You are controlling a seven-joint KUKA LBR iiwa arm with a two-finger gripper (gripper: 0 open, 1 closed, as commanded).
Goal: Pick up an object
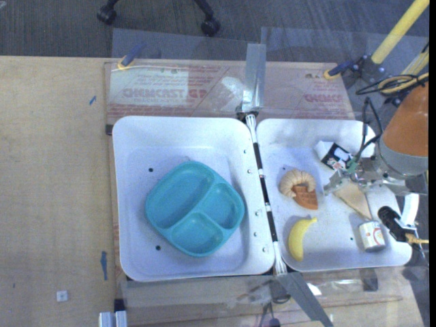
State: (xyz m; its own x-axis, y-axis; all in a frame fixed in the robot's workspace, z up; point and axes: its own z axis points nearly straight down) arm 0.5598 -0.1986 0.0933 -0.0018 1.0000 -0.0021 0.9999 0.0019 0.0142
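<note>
Objects lie scattered in the right bin [272,142], the one nearer the arm, and any of them could be the pick. Lowest in the frame is a yellow banana [299,237] — small, curved, its long axis running from the lower left up toward the upper right, with the thinner tip at the upper right end. Just above it sits a croissant [297,180], pale tan and bent into an arch that opens downward, and touching its lower right side is an orange-red wedge [306,197]. At right of centre of the bin lies a flat tan triangle [355,199], its long axis slanting from upper left to lower right. Near the bin's lower right corner rests a small white can [371,236] with red print, on its side. A white and black packet [333,157] sits toward the upper right of the bin.

Above the tan triangle hangs the tool [344,178], reaching in from the right edge of the frame below the orange band [407,129]; whether it is open or closed I cannot tell, and nothing is visibly gripped in it.

In the left bin [129,182] lies a teal divided plate [195,208] with three compartments, turned at a slant. Both bins rest on the counter [48,182].
</note>
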